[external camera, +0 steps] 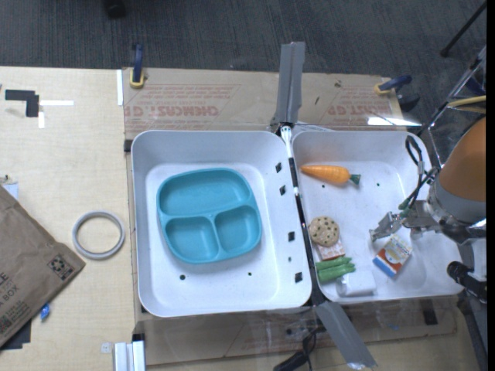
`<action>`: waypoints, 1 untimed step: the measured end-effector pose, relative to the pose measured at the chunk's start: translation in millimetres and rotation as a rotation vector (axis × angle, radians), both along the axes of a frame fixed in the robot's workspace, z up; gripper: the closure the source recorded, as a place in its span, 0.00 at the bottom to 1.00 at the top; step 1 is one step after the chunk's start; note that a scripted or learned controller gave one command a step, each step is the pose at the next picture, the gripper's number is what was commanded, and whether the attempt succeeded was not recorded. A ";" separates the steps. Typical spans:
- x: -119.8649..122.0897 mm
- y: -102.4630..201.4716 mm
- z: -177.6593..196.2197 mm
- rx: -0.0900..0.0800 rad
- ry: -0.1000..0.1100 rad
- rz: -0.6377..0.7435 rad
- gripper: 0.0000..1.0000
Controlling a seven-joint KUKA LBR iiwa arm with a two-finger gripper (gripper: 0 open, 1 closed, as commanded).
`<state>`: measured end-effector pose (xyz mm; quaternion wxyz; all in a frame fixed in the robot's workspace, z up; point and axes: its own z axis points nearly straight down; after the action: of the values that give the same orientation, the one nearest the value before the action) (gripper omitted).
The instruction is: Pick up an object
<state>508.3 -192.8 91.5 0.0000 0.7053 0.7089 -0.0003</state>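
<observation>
Hovering over the right-hand shallow white plastic bin [384, 168], the metal two-finger gripper [386, 227] has its fingers spread, nothing between them. The small white carton with red and blue print [393, 256] lies just below it, toward five o'clock, long axis running from one to seven o'clock; I judge it the likeliest pick. Its print is too small to read. Reversed lettering on the brown cardboard sheet [201, 103] resembles "CHEMCUT2".

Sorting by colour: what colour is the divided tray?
Light blue tray, clear in the camera view.
</observation>
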 end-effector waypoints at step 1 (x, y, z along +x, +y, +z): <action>-31.5 13.4 -0.5 0.001 0.002 -0.072 0.00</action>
<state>476.8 -179.3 91.1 -0.0013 0.7306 0.6829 -0.0006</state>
